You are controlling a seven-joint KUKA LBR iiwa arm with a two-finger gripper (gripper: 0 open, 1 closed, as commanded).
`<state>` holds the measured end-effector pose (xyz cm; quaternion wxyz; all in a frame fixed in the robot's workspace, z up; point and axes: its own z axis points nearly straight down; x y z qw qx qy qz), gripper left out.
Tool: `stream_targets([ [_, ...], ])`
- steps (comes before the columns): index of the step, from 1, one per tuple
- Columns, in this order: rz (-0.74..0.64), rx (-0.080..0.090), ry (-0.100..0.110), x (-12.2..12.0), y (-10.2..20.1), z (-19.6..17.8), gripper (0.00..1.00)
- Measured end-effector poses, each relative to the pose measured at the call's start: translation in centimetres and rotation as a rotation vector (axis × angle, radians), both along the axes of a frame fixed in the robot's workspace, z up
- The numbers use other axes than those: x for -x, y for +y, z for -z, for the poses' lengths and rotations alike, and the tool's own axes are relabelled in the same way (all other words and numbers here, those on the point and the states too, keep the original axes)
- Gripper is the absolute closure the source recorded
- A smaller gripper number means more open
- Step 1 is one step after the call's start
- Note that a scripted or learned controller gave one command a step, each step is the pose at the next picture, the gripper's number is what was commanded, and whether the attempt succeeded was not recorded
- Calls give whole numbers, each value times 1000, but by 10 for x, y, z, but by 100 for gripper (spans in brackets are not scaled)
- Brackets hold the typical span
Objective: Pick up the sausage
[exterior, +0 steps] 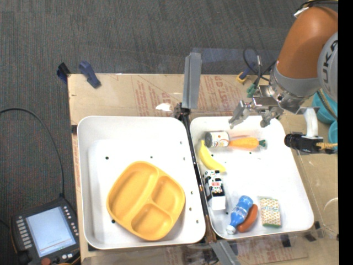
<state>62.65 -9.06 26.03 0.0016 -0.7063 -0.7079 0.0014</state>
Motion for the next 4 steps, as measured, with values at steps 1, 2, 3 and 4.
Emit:
stream_targets([
  [1, -245, -2, -1, -17, 4, 96, 0],
  [2, -258, -1, -11, -20, -7, 169, 0],
  [3, -250, -3, -7, -19, -9, 161, 100],
  [4, -516, -1, -6, 4, -30, 76, 100],
])
